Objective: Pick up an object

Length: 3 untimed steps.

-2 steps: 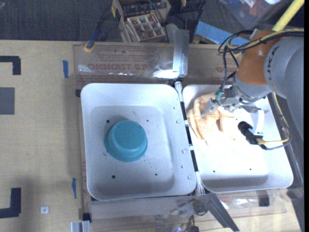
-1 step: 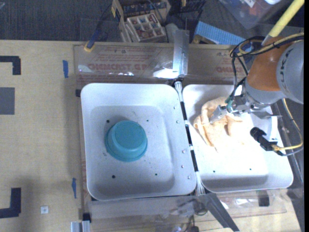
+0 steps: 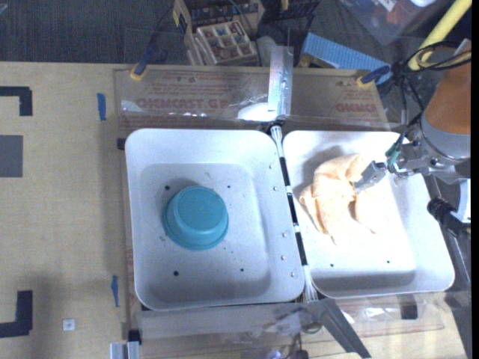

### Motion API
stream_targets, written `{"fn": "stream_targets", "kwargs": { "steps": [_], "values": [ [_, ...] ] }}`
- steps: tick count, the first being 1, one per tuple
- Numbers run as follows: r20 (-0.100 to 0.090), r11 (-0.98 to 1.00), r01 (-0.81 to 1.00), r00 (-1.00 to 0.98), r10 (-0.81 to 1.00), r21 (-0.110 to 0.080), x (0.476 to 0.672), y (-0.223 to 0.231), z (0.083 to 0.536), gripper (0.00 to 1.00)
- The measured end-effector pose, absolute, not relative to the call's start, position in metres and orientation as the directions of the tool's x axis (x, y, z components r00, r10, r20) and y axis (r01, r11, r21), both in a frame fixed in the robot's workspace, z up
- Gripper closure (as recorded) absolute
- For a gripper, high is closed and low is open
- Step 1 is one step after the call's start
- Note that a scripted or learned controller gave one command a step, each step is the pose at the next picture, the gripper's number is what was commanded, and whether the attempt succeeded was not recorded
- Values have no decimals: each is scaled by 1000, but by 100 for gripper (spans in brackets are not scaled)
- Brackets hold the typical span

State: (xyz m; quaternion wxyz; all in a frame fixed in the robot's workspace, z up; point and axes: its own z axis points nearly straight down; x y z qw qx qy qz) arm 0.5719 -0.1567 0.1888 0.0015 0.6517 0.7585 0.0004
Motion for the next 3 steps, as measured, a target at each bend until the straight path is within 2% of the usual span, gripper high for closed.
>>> {"fn": "stream_targets", "kwargs": {
  "steps": [1, 2, 3],
  "values": [
    [-5, 273, 962, -273, 962, 10, 595, -159, 90, 0],
    [-6, 268, 963, -268, 963, 15, 596, -161, 101, 100],
    [-4, 275, 961, -275, 961, 8, 602, -117, 90, 100]
  ]
}}
